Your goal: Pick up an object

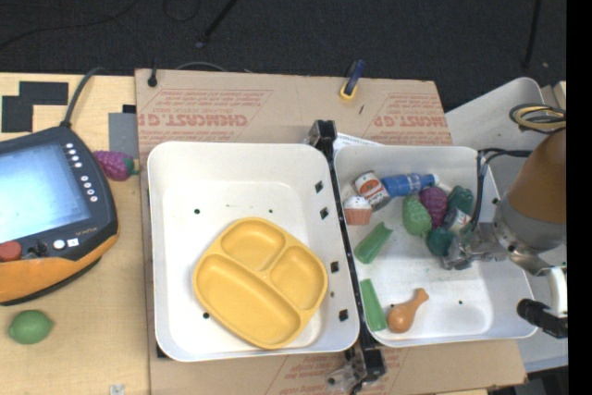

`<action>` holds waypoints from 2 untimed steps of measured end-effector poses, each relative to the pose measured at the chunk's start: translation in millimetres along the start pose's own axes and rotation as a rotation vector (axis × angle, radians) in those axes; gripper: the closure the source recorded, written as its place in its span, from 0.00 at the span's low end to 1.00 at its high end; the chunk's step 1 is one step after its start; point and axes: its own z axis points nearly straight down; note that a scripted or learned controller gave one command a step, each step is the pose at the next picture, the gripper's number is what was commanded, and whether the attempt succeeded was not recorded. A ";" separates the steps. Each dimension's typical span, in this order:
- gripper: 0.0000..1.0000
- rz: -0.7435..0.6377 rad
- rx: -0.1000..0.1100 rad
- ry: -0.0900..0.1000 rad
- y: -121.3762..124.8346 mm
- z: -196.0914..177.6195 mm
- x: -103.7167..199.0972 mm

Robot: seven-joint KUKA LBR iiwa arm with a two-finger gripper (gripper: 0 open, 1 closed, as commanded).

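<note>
The right bin (462,319) holds several small items. A blue bottle (407,184) and a red-and-white can (371,191) lie at its back. Beside them are purple grapes (433,201), a green lumpy fruit (416,216) and a teal piece (456,204). A flat green block (374,242), a green stick (371,303) and an orange drumstick shape (406,312) lie nearer the front. My gripper (451,258) is low in the right part of this bin, right next to a dark teal item (437,241). Nothing visibly sits between its tips.
The left bin (185,171) carries a yellow divided plate (260,280). A teach pendant (46,208), a green ball (30,327) and a purple toy (114,165) lie on the bench to the left. A blue-and-yellow clamp (351,80) sits on the cardboard behind the bins.
</note>
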 end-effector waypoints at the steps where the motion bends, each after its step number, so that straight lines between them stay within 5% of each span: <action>1: 1.00 -0.010 -0.011 0.003 16.1 -126.9 70.4; 2: 1.00 0.004 0.007 0.001 -8.3 -96.3 3.6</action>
